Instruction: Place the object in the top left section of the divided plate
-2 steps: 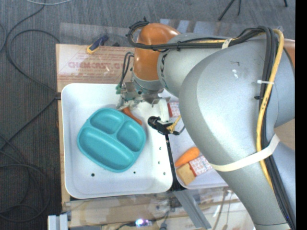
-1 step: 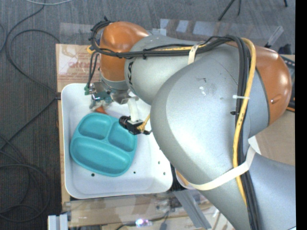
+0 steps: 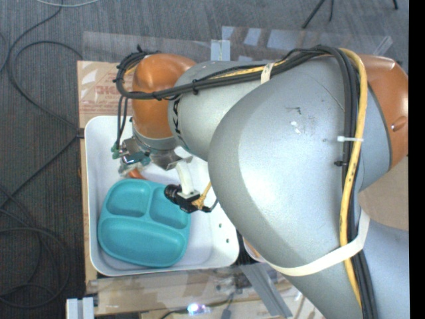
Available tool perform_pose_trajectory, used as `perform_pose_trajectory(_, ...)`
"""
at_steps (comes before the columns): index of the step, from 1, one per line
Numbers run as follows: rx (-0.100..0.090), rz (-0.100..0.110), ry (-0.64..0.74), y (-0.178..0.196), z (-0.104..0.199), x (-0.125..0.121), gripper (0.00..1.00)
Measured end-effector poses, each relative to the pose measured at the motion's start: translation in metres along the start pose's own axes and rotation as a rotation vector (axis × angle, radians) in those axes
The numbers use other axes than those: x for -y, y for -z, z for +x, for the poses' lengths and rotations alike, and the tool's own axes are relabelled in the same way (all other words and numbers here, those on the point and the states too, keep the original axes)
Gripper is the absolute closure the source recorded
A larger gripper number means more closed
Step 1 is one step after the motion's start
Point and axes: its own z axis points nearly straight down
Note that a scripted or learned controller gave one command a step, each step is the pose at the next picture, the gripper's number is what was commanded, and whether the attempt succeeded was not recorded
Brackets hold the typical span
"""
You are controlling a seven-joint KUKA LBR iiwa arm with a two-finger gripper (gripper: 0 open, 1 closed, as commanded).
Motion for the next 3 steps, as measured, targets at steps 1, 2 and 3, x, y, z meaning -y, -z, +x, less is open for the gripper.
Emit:
perform_pose_trajectory(1,-0.009,0.011,0.09,0.046,-0.001,0.128,1.0)
perform_pose_trajectory(2,-0.013,0.008,-0.237,-0.007,-0.047,0.142,1.0)
perform_pose_trajectory(3,-0.004,0.016,-0.099,0.179,-0.116,0.162,1.0)
